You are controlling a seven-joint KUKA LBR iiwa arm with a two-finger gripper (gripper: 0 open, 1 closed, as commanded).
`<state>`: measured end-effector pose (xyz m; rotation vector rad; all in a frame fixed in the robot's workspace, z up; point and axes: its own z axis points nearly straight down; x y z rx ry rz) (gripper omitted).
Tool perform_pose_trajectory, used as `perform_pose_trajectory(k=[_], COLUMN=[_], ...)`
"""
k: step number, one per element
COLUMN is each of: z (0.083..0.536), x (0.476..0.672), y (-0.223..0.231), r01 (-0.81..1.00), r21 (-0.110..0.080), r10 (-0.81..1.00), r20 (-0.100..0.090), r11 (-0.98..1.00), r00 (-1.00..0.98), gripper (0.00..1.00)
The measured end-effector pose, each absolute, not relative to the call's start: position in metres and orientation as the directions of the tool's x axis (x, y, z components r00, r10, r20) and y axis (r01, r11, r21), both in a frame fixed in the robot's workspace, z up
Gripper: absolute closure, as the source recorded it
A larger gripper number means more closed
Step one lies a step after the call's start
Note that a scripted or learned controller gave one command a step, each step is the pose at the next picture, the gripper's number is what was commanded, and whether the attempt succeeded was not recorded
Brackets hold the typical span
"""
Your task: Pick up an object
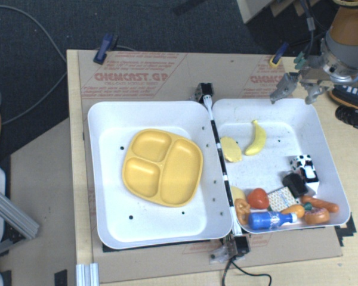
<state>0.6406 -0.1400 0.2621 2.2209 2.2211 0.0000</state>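
My gripper (297,93) hangs over the far rim of the right bin (322,130), open, with its two fingers spread and nothing between them. A banana (256,139) lies below and to its left in that bin, beside a pale yellow slice (230,149). Piled in the near corner are a red tomato (258,198), a blue bottle (271,220), an orange carrot (293,210), a sausage (321,205), a black block (295,185) and a black-and-white toy (304,168).
The left bin (107,207) holds a yellow divided plate (162,167). A black clamp bar (218,154) runs between the two bins. Blue clips (104,48) sit at the board's far edge. Bare white floor lies around the banana.
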Motion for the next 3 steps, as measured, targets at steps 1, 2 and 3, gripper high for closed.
perform_pose_trajectory(k=[1,2,3], z=[0.147,0.084,0.095], x=[0.639,0.634,0.635], y=[-0.114,-0.118,-0.118], r01=[1.0,1.0,1.0], r21=[-0.003,-0.002,0.001], r10=[1.0,1.0,1.0], r20=[0.001,0.0,0.0], r11=[0.001,-0.001,-0.001], r00=[-0.001,0.001,0.001], gripper=[0.0,0.0,1.0])
